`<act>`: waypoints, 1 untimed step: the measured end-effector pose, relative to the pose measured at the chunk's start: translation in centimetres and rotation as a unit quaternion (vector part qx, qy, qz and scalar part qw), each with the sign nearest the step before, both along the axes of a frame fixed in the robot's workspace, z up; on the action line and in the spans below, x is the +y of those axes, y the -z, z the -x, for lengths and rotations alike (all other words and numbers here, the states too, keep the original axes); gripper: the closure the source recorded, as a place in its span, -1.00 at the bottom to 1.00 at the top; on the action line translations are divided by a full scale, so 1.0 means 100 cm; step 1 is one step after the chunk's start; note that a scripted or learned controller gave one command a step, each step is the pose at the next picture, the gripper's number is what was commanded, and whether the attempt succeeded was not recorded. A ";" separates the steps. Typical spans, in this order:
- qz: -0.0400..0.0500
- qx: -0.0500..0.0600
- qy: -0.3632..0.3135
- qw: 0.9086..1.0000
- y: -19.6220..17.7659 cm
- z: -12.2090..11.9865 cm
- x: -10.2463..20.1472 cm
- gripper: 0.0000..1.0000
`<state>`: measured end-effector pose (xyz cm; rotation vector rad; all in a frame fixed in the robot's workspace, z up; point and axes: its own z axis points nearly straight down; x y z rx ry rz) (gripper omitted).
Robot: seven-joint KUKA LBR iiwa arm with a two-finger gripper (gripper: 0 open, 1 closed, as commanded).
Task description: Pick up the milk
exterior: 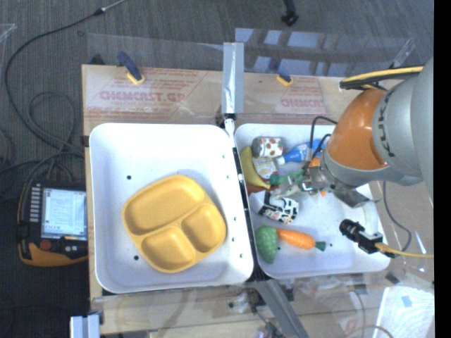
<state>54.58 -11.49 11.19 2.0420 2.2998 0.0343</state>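
Two white bins sat side by side on the surface. The milk (280,209), a small carton with black and white cow patches, lay on its side near the middle of the right bin (359,263). The jaws (301,179) hung just above it, toward the bin's far edge, among other toys. I could not tell if they were spread or pressed together, and nothing could be seen between them.

To do this step well, I think the jaws should come down over the carton's short sides, not its long ones, and stay away from the things near it. The carton looked boxy with flat sides, so it should be easy to pinch if the jaws land square.

A yellow banana (249,174) curved along the right bin's left wall. A smooth orange carrot (297,240) and a bumpy green vegetable (266,243) lay near the front edge. A round can with red spots (267,146) stood near the far edge. In the left bin (127,153) sat a smooth yellow plastic tray (174,222) with three hollows.
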 end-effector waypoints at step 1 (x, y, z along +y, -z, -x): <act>-0.007 -0.001 0.063 0.998 0.001 0.001 0.002 -1.00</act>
